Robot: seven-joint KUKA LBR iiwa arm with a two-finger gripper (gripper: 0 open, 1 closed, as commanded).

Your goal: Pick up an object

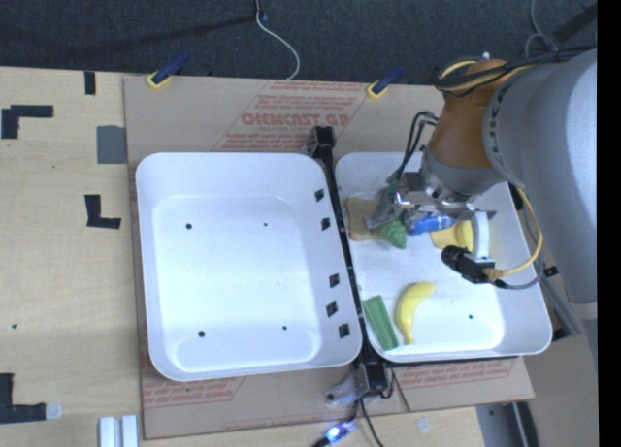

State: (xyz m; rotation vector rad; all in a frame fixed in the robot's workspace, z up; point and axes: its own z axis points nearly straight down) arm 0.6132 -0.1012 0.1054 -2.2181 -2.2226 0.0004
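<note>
My gripper (392, 210) is low in the right bin (519, 334), over a cluster at the bin's upper left. Right under it lie a dark green lumpy object (395, 236) and a tan flat piece (360, 221) against the bin's left wall. A blue object (427, 226) and a yellow object (462, 235) sit just right of the gripper, partly hidden by the wrist. Nearer the front of the bin lie a yellow banana (412, 308) and a green bar (380, 323), both apart from the gripper.
The left bin (155, 183) stands beside the right one, joined at a black-clipped divider (335, 241). The grey arm (553, 154) with its orange band covers the right bin's far right corner. A black cable plug (468, 264) hangs over the bin.
</note>
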